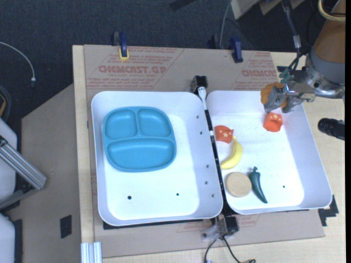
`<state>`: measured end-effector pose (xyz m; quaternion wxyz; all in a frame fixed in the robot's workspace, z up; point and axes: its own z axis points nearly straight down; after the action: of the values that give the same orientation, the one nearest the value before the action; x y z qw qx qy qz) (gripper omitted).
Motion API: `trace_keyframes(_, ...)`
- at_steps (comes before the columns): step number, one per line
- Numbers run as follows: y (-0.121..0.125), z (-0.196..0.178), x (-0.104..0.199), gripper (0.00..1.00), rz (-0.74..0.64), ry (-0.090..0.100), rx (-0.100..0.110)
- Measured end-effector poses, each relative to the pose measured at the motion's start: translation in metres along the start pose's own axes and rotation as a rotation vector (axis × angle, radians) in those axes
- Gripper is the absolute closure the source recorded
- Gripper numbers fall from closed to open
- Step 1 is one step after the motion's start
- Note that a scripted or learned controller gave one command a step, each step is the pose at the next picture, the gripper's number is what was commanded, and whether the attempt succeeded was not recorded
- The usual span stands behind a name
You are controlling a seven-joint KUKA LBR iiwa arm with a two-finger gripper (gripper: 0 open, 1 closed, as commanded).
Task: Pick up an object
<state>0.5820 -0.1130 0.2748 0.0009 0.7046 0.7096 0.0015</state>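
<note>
The right bin (307, 169) holds five things. An orange-red cup (273, 122) sits near its far edge. A red block (223, 133) touches the top of a yellow banana (233, 155). Nearer the front lie a tan disc (238, 184) and a dark green pepper (258, 186), side by side.

1. You look down on dark blue-grey carpet (66, 15) surrounding the bench.
2. A brown board (181, 64) printed with red lettering covers the benchtop, held at its far edge by two blue clamps (122, 41).
3. A white cable (24, 62) curls across the floor at left.
4. Even light falls throughout, without hard shadows.
</note>
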Motion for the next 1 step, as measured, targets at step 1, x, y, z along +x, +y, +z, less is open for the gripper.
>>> trace_keyframes(1,0.0214,0.0014,0.0516,1.0,0.001,-0.001,0.0)
